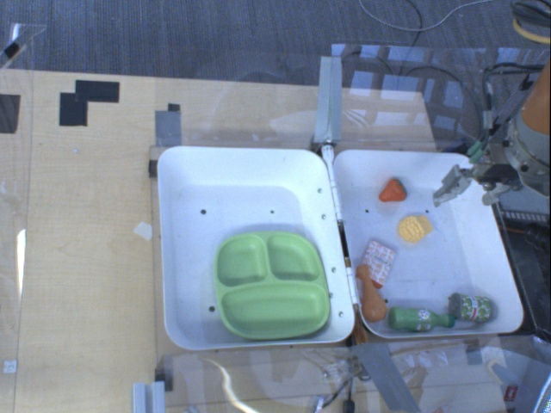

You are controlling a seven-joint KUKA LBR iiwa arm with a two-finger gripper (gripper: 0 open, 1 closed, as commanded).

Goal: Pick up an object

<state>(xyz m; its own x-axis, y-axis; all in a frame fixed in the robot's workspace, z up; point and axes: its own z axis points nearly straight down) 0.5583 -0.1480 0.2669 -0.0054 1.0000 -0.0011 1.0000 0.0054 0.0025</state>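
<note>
The right bin point(482, 256) holds a red-orange piece point(393, 190), a yellow corn-like piece point(414, 228), a pink and white packet point(379, 260), an orange carrot-like piece point(371, 296), a green bottle point(419, 318) lying on its side and a green can point(470, 308). My gripper point(466, 193) hangs over the bin's upper right part, to the right of the red-orange piece. It is open, and I see nothing between its fingers.
The left bin point(198, 196) contains a green divided plate point(272, 284) at its front. A metal bar point(328, 101) rises behind the seam between the bins. Cables point(405, 11) lie on the floor beyond the bench.
</note>
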